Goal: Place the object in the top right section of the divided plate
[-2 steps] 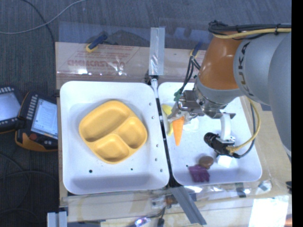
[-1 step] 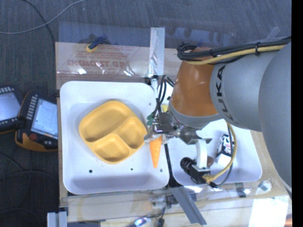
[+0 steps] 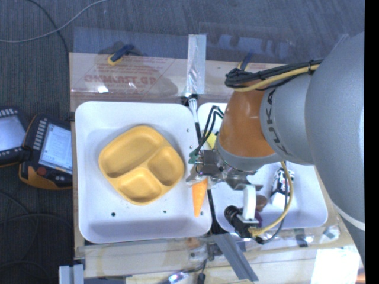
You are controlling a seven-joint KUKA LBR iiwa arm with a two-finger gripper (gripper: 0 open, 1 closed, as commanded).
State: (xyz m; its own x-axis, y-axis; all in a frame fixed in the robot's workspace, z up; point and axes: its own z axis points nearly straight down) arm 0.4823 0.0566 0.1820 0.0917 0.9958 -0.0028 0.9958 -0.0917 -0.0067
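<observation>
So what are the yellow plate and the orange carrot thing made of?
The plate looks like moulded plastic: smooth, even yellow, soft sheen, rounded dividers. The carrot is probably a plastic toy too, with flat uniform orange, though it is too small to be sure.

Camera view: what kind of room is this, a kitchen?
Probably a robot lab, not a kitchen. A big grey and orange robot arm reaches over white bins on a bench, cables trail across the carpet, and a handheld controller lies beside it.
</observation>
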